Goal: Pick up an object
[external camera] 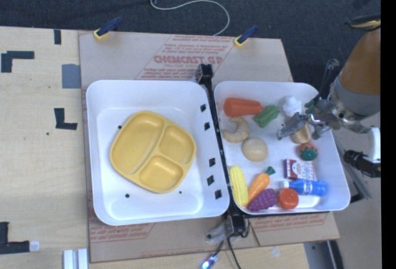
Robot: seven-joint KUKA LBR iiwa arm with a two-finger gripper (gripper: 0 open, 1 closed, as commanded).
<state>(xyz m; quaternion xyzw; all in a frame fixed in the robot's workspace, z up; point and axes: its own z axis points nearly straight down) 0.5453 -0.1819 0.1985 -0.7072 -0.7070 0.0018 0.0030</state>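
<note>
The hand (pixel 301 127) hangs over the right bin (pixel 279 87) with fingers spread, nothing between them, just above a tan lump (pixel 301 134) near the strawberry (pixel 308 151) and white piece (pixel 289 104).

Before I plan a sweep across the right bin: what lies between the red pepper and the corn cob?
In the camera view, between the red pepper and the corn cob lie a tan croissant and, slightly right, a round bread roll.
</note>
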